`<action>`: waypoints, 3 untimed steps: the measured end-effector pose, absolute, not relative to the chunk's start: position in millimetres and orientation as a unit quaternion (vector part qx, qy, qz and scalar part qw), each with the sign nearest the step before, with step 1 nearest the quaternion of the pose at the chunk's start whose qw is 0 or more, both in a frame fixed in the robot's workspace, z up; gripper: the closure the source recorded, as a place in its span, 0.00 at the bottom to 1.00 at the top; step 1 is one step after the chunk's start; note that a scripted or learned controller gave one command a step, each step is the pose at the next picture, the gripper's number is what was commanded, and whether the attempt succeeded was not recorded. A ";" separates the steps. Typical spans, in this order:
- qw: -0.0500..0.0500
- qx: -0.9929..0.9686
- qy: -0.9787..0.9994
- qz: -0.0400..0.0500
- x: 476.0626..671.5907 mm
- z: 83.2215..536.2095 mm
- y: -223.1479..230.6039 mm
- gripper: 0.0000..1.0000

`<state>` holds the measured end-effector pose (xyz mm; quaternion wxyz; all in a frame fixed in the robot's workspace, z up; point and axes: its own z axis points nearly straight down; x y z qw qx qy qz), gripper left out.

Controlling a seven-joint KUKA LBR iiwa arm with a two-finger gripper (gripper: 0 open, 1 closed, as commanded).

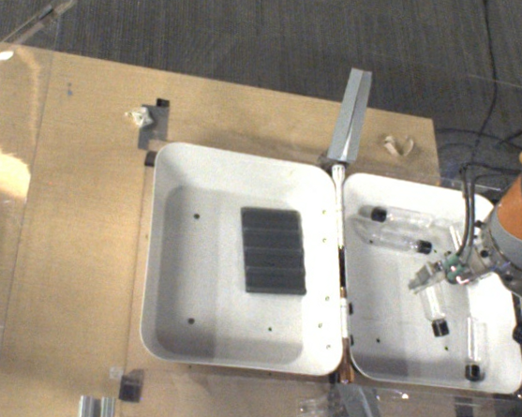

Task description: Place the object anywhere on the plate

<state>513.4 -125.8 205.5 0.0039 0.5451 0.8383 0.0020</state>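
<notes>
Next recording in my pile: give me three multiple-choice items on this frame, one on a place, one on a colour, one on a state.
1. Where does the dark ridged plate lie?
A. in the left bin
B. in the right bin
C. on the bare bench

2. What colour are the two bins?
A. blue
B. white
C. black

3. How does the plate stand with the task?
A. a tube lies on it
B. nothing lies on it yet
C. it is flipped against the bin wall

Answers: 1 A, the plate sits inside the left bin. 2 B, both the left and the right bin are white. 3 B, the clear tubes all lie in the right bin, near the gripper.
</notes>
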 end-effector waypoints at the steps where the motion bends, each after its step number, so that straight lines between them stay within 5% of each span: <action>1: 0.002 0.589 0.808 0.002 529.0 184.7 -32.3 1.00; 2: 0.003 0.510 0.860 0.002 612.3 198.7 36.9 1.00; 3: 0.001 0.515 0.857 0.002 605.2 185.5 113.9 1.00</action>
